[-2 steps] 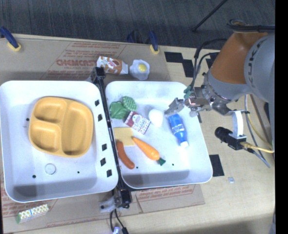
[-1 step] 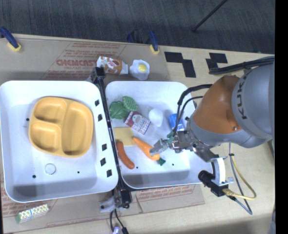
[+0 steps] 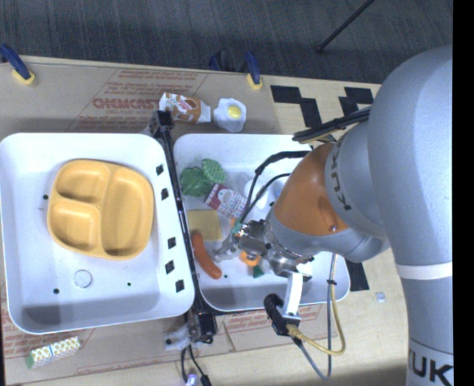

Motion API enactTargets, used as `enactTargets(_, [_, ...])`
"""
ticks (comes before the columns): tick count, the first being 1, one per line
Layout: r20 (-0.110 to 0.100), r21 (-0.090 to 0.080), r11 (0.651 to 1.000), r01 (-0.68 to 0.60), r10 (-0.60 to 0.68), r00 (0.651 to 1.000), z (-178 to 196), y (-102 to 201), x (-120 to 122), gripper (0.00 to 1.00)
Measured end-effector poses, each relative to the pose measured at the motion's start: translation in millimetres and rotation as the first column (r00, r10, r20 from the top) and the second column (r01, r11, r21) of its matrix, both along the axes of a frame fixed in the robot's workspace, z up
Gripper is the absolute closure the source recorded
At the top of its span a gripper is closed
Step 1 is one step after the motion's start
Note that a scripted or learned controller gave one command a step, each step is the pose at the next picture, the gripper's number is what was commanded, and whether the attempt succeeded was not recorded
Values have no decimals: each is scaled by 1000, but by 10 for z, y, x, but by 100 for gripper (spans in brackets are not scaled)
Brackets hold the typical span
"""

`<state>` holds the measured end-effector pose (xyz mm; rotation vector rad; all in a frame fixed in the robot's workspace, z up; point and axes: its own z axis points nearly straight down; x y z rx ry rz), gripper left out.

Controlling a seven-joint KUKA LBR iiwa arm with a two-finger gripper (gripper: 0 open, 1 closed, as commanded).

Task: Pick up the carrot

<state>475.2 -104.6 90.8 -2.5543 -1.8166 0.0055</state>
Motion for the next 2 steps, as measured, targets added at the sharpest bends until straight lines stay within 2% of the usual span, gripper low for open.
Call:
enactTargets(1, [-2,1,1000,-4,4,1000,98,-2,1,100])
enactTargets(2, [3,-2,975,224,-224,975,1007,224,862,100])
